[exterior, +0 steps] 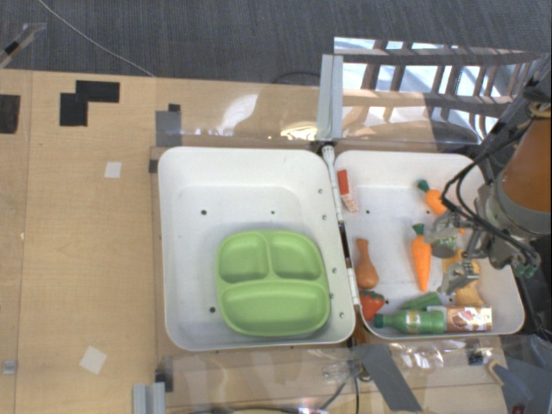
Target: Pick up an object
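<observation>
beneath the end effector (454, 257), half-hidden toys (470, 293)

So the light wooden bench (78, 257) takes up most of the view, with dark grey carpet floor (172, 15) running along the 12 o'clock edge. Sitting right on the bench are two shallow white plastic bins, side by side and touching along a shared edge near the middle. The left white bin (198, 188) is the bigger-looking one, the right white bin (388, 188) sits at 3 o'clock from it. Up at 10 o'clock there are some flat black rectangular markers (86, 100) stuck on the wood, plus a couple of small pale square patches (113, 170), one at 9 o'clock and one down at 7 o'clock.
</observation>
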`<state>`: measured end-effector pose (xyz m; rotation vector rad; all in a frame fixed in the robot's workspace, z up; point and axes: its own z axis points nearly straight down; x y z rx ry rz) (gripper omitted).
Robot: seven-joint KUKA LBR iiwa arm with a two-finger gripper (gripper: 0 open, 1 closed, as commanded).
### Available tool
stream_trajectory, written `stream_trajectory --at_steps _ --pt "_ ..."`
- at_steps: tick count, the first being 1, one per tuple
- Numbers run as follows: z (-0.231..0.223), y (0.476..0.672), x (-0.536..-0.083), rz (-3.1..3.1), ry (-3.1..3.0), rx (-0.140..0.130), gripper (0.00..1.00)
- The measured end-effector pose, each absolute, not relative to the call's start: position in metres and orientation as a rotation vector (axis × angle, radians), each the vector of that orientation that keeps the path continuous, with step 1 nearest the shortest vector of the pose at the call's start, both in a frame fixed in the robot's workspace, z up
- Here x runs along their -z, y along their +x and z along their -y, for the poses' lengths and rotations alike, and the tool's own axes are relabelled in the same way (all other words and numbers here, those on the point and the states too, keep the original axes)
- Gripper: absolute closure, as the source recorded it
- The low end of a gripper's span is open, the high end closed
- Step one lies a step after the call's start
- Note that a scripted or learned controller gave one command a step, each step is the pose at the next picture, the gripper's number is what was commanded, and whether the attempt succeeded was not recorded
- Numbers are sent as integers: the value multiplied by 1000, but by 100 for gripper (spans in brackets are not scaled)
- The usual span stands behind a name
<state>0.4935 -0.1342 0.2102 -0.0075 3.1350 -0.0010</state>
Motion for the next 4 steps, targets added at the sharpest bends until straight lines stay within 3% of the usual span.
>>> stream_trajectory --at_steps 1,2,3,4 --pt "125 535 -96 -3123 243 0 0" --pt "124 538 -109 -3116 227 1 100" --pt "71 569 -214 -3119 154 -2 100" --pt "116 562 -96 -3132 7 0 100"
